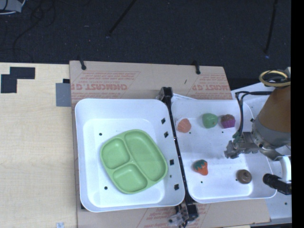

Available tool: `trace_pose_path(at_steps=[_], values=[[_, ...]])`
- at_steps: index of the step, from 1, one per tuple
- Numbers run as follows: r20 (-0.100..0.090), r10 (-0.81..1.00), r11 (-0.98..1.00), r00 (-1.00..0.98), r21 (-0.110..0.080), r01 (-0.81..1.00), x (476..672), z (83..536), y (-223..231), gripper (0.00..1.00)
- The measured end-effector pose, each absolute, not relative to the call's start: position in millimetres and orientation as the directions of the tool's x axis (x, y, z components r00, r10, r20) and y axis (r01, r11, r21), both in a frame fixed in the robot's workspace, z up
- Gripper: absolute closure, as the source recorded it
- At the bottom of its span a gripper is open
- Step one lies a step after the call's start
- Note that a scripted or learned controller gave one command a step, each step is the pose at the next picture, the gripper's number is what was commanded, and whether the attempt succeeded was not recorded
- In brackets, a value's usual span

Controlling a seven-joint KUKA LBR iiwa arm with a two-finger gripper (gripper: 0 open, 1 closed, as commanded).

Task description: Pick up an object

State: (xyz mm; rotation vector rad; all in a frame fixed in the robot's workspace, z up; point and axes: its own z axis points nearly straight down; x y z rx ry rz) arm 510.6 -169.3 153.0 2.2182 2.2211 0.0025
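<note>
Hovering over the right bin (190, 184), the pincer (232, 150) has nothing visibly in it; how wide it stands cannot be told. Nearest candidates: strawberry toy (201, 166) and brown disc (244, 176). Descending between them risks closing on bare floor.

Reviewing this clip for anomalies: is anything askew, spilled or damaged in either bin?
Nothing stands out. The green divided plate lies flat in the left bin; five small items sit scattered in the right bin, none broken or spilled.

dark carpet floor (142, 23), pale wooden bench (33, 151), loose black cables (123, 13)
</note>
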Motion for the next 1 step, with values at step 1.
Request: trace_pose_path(at_steps=[1], values=[[-0.001,1.000,0.001,-0.001,0.002,1.000,513.8,199.3,-178.3,1.00]])
